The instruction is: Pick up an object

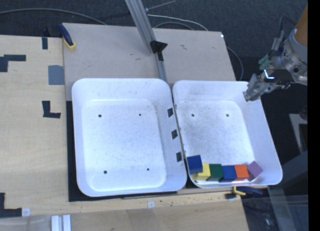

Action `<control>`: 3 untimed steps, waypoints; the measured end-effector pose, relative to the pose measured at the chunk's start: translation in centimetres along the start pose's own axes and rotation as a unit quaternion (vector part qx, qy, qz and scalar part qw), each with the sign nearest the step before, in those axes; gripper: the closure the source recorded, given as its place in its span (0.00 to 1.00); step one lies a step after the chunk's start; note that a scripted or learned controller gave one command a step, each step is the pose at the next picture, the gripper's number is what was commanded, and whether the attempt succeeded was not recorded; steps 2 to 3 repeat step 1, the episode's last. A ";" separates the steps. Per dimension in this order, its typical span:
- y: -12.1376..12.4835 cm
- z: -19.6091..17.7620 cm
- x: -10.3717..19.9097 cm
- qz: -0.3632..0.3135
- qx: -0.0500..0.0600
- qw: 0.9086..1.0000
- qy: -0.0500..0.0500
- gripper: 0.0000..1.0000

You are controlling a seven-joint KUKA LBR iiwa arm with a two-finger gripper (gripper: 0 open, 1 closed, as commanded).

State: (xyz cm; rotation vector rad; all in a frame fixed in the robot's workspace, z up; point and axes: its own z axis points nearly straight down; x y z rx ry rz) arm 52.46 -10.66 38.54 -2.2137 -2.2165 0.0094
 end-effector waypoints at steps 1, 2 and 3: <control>-0.4 -16.2 -4.8 0.001 -0.010 1.000 -0.003 1.00; -0.4 -16.2 -4.8 0.001 -0.010 1.000 -0.003 1.00; -0.4 -16.2 -4.8 0.001 -0.010 1.000 -0.003 1.00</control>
